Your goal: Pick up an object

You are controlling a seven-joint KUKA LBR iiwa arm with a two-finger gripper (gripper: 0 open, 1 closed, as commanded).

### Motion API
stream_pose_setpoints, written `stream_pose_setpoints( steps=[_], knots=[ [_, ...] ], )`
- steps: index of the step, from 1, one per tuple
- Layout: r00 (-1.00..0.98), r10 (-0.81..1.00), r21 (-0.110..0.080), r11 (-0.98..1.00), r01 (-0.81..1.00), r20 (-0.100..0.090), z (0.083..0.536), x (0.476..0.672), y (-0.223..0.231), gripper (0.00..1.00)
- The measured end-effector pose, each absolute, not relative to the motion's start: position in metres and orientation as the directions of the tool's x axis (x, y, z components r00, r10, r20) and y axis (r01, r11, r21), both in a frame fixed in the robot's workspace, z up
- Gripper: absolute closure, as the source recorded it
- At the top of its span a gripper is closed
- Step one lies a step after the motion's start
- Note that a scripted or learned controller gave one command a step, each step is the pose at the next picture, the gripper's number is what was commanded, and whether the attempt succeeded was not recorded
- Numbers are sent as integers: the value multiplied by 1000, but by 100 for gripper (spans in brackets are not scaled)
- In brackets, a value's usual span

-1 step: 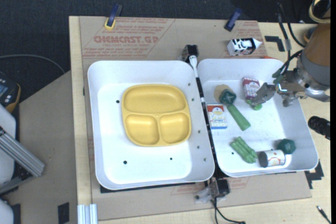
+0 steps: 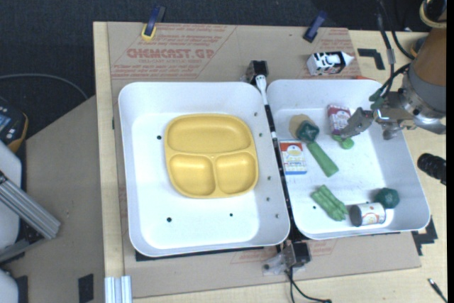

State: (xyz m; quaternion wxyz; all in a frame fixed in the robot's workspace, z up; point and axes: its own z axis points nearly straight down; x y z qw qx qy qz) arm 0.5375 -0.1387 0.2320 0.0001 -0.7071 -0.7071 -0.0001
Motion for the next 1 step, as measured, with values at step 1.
stream_pose_setpoints(
  steps=[1],
  knots=[
    [1, 1000, -9, -1, 1000, 3, 171, 529, -137, 0]
  ],
)
